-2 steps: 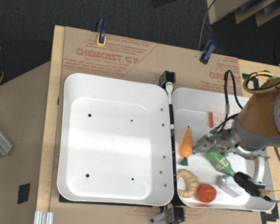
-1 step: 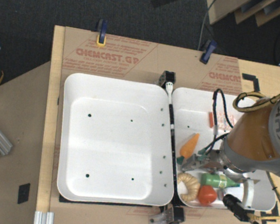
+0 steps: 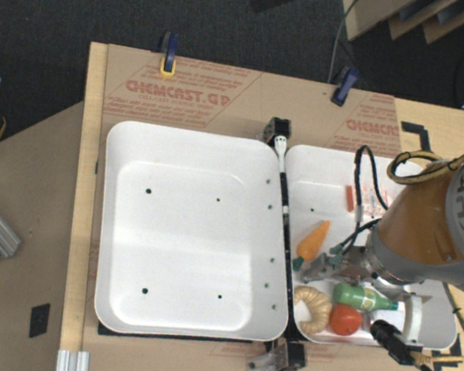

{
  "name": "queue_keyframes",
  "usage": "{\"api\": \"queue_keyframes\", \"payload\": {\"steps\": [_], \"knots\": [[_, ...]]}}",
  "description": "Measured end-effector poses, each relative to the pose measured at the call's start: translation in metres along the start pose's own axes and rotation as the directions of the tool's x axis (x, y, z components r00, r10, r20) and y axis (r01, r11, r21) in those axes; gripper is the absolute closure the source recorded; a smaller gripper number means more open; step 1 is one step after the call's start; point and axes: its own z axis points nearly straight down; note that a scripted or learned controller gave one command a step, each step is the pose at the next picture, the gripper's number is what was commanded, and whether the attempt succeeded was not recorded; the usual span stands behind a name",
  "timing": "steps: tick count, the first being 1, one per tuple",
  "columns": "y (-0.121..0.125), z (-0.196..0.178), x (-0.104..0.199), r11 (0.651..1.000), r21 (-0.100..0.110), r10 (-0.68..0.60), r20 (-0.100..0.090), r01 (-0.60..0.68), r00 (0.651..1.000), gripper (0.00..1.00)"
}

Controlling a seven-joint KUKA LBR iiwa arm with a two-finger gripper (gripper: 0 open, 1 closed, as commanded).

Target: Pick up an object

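Note:
The right bin [image 3: 321, 169] holds several small objects. An orange carrot [image 3: 313, 238] lies near its left wall. A beige ring-shaped pastry [image 3: 313, 308] sits at the front left corner, with a red tomato [image 3: 346, 320] to its right. Just behind the tomato lies a green bottle [image 3: 364, 297]. A small orange-red strip [image 3: 350, 198] rests toward the back. My gripper [image 3: 330, 262] hangs low over the bin's middle, right of the carrot and just behind the pastry and bottle. The grey and orange arm hides the bin's right half.
The left bin [image 3: 125, 208] stands beside the right one, with a black divider rail [image 3: 283, 218] between them. Both rest on a cardboard sheet [image 3: 195, 88] held by clamps [image 3: 169, 54] at the back edge.

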Motion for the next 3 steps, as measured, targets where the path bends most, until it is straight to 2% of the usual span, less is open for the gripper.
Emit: {"api": "queue_keyframes", "payload": {"steps": [1, 2, 3], "knots": [[-0.01, -0.106, 0.108, 1.0, -0.014, -0.01, -0.002, 0.01, 1.0, 0.0], [-0.003, -0.121, 0.047, 1.0, -0.004, 0.004, 0.004, -0.004, 1.0, 0.0], [0.076, -0.1, 0.014, 1.0, -0.005, -0.002, 0.004, 0.002, 1.0, 0.0]]}}
